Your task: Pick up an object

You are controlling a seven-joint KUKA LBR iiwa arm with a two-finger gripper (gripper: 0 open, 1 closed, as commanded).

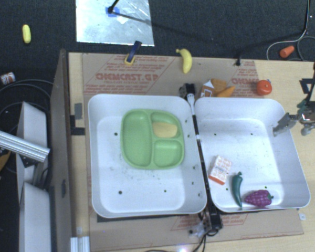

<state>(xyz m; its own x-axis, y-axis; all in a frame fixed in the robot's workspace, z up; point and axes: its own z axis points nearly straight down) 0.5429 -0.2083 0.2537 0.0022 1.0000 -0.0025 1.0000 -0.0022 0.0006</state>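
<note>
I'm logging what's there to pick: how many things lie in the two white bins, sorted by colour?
Green: 2, the divided plate and the pepper
Yellow: 1, the piece on the plate
Purple: 1, the grapes
White and orange: 1, the small packet
Total: 5

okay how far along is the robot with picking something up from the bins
Nothing looks picked yet. The gripper sits at the right bin's far right edge with nothing visible between its fingers. The small carton, green pepper and purple grapes lie in that bin. Reaching and grasping remain.
</note>
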